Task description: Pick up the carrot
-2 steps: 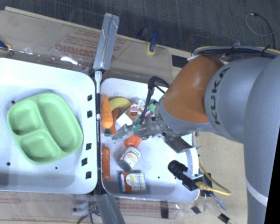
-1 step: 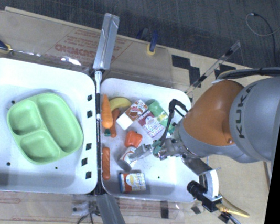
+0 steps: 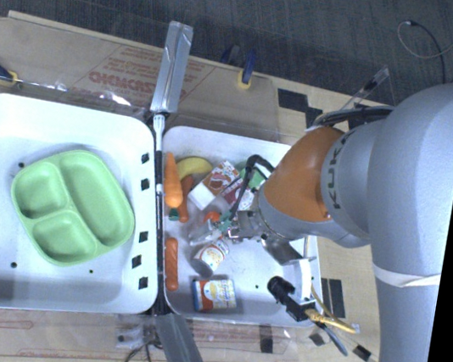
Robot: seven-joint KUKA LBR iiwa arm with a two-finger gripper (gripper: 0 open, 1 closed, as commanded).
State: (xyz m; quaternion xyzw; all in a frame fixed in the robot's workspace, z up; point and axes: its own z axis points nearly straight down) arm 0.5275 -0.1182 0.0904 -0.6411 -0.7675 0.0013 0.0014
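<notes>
Approach step, judged: gripper [image 3: 232,224] low over right bin [image 3: 299,158] clutter; finger state impossible to tell. Carrot [image 3: 173,181] free at nine o'clock. Next: shift there, descend.

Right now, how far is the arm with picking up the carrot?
Little looks done. The carrot lies along the left wall of the right bin, beside the banana. In hand: the claw is low over the packets in the bin's middle, apart from the carrot. Left: move to the carrot, grip it, lift it.
</notes>
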